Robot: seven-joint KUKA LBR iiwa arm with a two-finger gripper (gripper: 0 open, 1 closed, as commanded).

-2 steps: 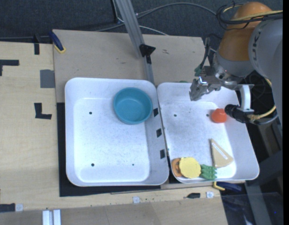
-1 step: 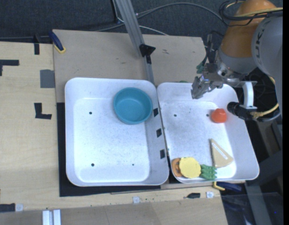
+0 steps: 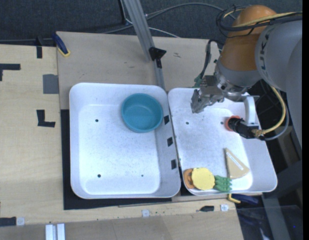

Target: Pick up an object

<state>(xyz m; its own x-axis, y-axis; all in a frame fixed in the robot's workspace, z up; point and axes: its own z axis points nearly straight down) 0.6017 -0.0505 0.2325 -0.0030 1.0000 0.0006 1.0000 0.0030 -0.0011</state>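
Observation:
My gripper (image 3: 198, 105) hangs over the far left part of the right bin (image 3: 204, 134), with nothing visible between its fingers. At that bin's near edge lie a yellow round toy (image 3: 203, 178) on an orange-rimmed piece (image 3: 187, 179), a green toy (image 3: 224, 184) beside it, and a tan wedge (image 3: 236, 165) to the right. These lie well in front of the gripper. A blue bowl (image 3: 141, 112) sits upright in the far part of the left bin (image 3: 109, 159).
A grey metal pole (image 3: 144, 31) slants down to the seam between the bins. A black and red fitting with a cable (image 3: 239, 125) hangs from the arm over the right bin's right side. The bench top (image 3: 24, 114) extends left.

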